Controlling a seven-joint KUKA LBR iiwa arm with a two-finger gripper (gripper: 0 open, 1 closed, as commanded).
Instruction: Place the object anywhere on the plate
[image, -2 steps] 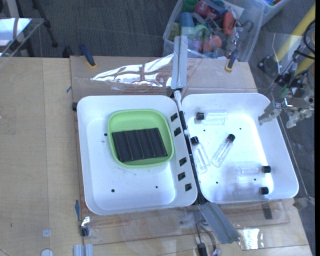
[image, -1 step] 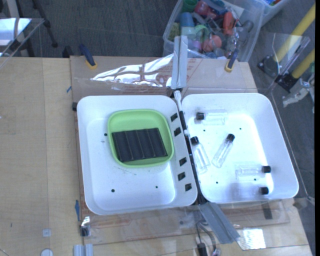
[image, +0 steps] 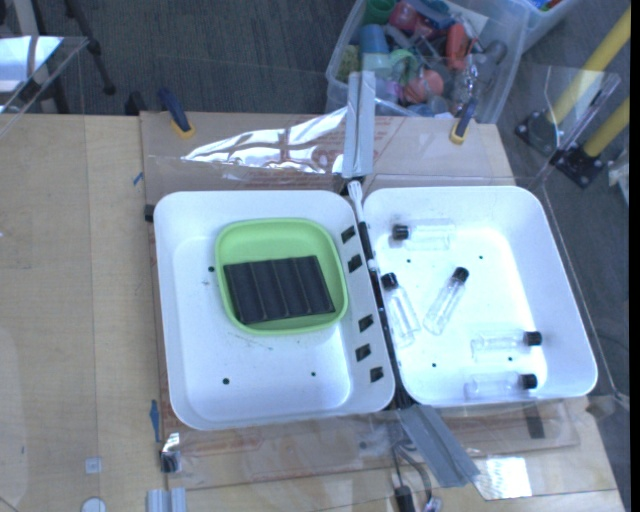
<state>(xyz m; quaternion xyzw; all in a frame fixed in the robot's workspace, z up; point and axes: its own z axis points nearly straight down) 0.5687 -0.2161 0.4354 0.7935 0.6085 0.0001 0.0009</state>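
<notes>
Vials, five in number, clear-bodied with black caps, all lie on their sides in the right bin (image: 560, 300); none is on the plate.

1. Vial one (image: 424, 234) lies near the far wall of the bin, cap pointing toward the divider.
2. Vial two (image: 442, 302) lies at a slant near the bin's middle, cap at its far end.
3. Vial three (image: 402, 312) lies just beside vial two, on the divider side, cap at its far end. Whether the two bodies touch cannot be determined.
4. Vial four (image: 498, 345) lies toward the near right corner, cap pointing to the right wall.
5. Vial five (image: 495, 384) lies nearer the front wall than vial four and roughly parallel to it, cap also pointing right.

Plate (image: 228, 250): green, square with rounded corners, seated in the left bin (image: 170, 300) toward its far side. A dark ribbed insert (image: 278, 288) covers most of the plate floor.

Divider (image: 362, 290): the two bin rims meet here, and a row of small black clips runs along the seam.

Pincer: open or closed state cannot be told, so positions above are given against the bins.

Surroundings: both bins rest on a pale wooden surface (image: 70, 300). Crumpled foil (image: 270, 150) lies behind the left bin. A clear tub of coloured items (image: 430, 50) stands behind the bins.
</notes>
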